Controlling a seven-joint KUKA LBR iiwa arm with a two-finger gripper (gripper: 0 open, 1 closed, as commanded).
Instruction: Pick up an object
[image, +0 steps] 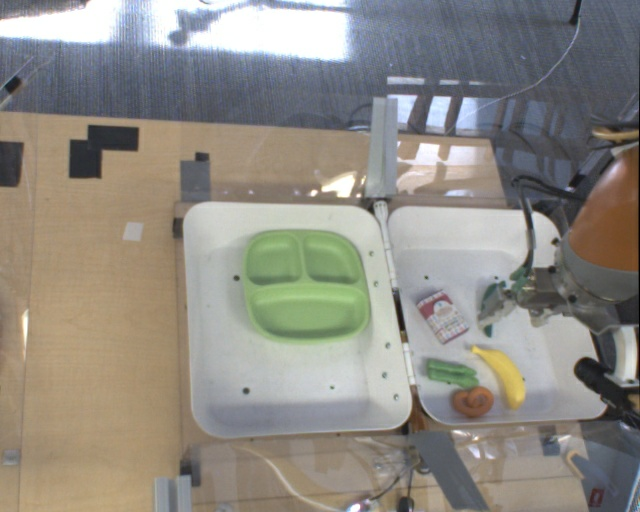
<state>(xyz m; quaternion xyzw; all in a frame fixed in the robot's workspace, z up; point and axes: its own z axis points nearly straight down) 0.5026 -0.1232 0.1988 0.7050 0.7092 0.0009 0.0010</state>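
Note:
The right bin (470, 240) holds a small red and white box (441, 315), a green piece (452, 373), a brown doughnut-shaped piece (472, 401) and a yellow banana (503, 373). My gripper (493, 304) reaches in from the right and hangs over the bin's middle. It is just right of the box and above the banana's upper end. I see nothing held in it.
The left bin (215, 330) bears a green divided plate (305, 285). A metal divider rail (392, 300) separates the two bins. The arm's orange band (610, 215) and black cables sit over the right bin's right edge.

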